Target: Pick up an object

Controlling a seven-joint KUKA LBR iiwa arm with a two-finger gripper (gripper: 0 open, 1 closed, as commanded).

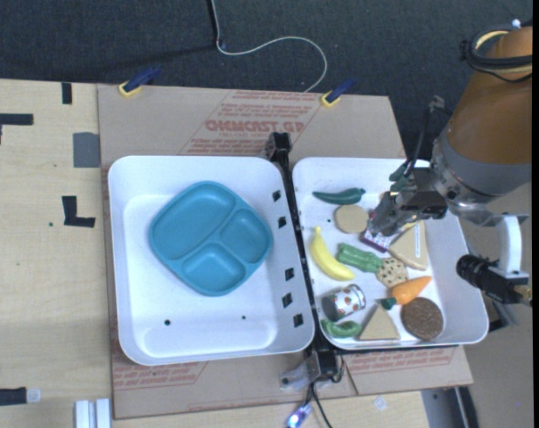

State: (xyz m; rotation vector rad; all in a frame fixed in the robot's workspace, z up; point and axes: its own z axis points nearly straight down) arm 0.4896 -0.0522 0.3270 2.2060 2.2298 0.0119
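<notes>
Right bin, centre: gripper (382,230) hangs low among the toy food, just above a small purple-edged item (373,237).
Tool state: cannot tell from this angle.
Arm: grey body with orange band (496,105), entering from the right.
Right bin (469,333) contents: green chili (338,195) far; tan round piece (348,218) beside the tool; banana (325,254) left; green pod (359,259) centre; cracker (391,271); carrot (411,289); brown disc (422,317) and pale wedge (379,326) near; shiny can (344,302) near left.
Left bin (126,194) contents: blue divided plate (210,237).
Likely target: the purple-edged item, by judgement.
Risk: crowding; neighbours lie touching or just beside, so the tool may nudge the tan piece or cracker, or catch two things.
Risk: a flat item may slip out on lifting.
</notes>
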